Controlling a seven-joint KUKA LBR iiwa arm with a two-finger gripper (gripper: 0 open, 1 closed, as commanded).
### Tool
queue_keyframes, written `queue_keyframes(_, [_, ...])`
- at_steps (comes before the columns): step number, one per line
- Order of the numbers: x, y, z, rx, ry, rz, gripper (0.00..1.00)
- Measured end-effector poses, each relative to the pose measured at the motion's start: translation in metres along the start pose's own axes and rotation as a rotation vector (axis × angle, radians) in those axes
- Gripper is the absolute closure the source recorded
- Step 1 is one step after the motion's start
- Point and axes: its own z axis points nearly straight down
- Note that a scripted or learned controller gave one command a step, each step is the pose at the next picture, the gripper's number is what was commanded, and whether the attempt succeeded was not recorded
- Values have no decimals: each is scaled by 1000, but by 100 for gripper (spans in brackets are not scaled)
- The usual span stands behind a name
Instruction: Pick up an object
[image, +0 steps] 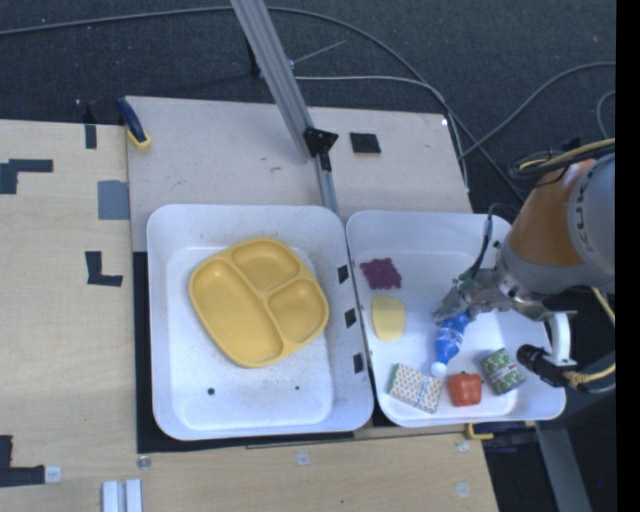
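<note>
The right bin (420, 232) holds several small objects: a purple piece (381, 272), a yellow lemon-like object (388, 317), a blue and white bottle (449, 342), a patterned box (415, 388), a red object (464, 389) and a green can (502, 371). My gripper (462, 304) hangs low over the bin's right part, right above the top end of the blue bottle. The grey arm with its orange band (545, 225) comes in from the right.
The left bin (170, 330) carries a yellow divided plate (260, 300). A metal pole (285, 85) slants across the bench behind the bins. Cables (400, 75) lie on the dark floor at the back.
</note>
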Motion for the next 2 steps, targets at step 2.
queue_keyframes(2, [9,1,-93,-2,2,-1,100])
